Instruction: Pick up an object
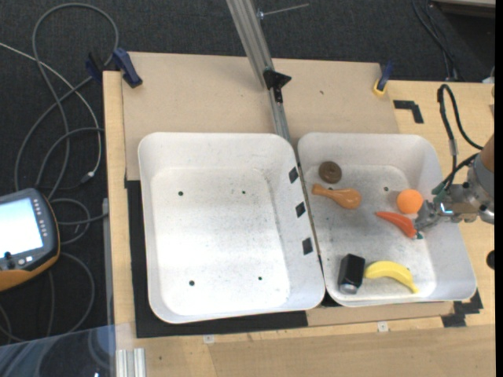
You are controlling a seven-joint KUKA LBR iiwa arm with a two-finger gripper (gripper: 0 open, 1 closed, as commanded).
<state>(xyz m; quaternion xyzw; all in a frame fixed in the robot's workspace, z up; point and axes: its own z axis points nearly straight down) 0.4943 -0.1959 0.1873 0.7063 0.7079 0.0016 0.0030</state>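
Observation:
The right bin [444,246] holds several small objects. A brown round disc [329,171] lies near its back left, with a tan drumstick-shaped piece [338,197] just in front of it. An orange ball [409,201] sits toward the right, touching or nearly touching a red-orange carrot-like piece [397,223]. A yellow banana [391,274] and a small black box [350,272] lie along the front. My gripper [429,214] reaches in from the right, low over the bin, right beside the ball and the tip of the carrot-like piece. Nothing visibly sits in it.
The left bin [157,210] stands beside the right one. A metal rail [250,34] runs down from the top to the gap between the bins. Cables [450,120] hang near the arm at the right. A pendant [23,238] lies off the bench's left.

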